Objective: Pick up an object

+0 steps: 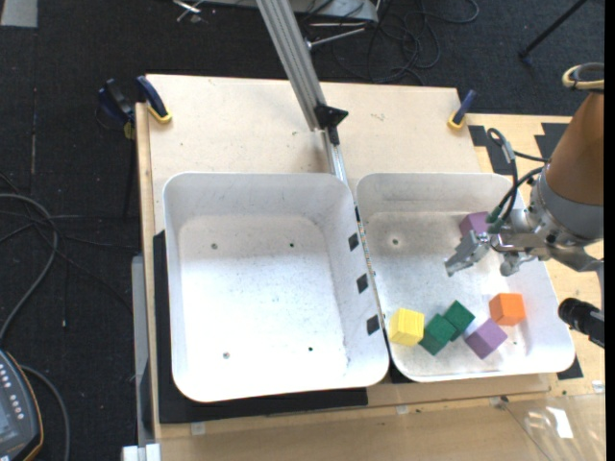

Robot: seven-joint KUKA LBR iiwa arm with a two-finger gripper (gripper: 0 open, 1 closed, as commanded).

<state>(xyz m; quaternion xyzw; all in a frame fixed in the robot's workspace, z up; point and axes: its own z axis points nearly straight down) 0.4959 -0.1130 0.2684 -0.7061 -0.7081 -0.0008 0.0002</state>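
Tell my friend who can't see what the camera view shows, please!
A grey robot arm reaches from the right, its gripper open above the right bin near a purple block. Yellow, green, purple and orange blocks lie along that bin's front.

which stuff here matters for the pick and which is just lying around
Belongs to the job:
gripper, in the right bin
purple block by the gripper
yellow block
two green blocks
orange block
purple block near the front

Just lying about:
left bin
clamps on the board
metal rail
floor cables
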